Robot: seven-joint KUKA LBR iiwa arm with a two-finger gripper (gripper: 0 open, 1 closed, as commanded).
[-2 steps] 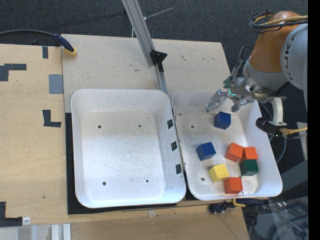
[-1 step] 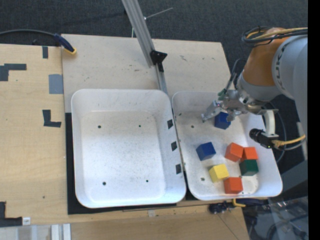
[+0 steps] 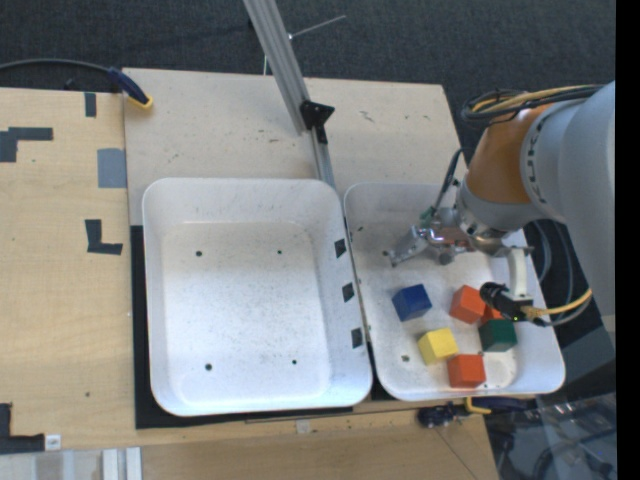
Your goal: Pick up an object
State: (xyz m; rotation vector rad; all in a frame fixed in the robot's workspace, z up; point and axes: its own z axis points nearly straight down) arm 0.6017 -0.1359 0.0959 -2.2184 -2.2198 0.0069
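Five small blocks lie in the right bin (image 3: 372,268): blue block (image 3: 411,301), yellow block (image 3: 437,345), two orange ones (image 3: 467,304) (image 3: 466,370) and a green block (image 3: 497,335). They look rigid, light and smooth, best pinched across flat opposite faces; the blue stands freest. Whether the end effector (image 3: 405,254) above it is parted I cannot tell; nothing shows in its grasp. The left bin (image 3: 160,268) adjoins on a pale wooden surface (image 3: 60,268), with a slanted metal pole (image 3: 275,43) overhead.

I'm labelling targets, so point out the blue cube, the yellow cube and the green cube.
blue cube (image 3: 411,301), camera view, top face.
yellow cube (image 3: 437,345), camera view, top face.
green cube (image 3: 497,335), camera view, top face.
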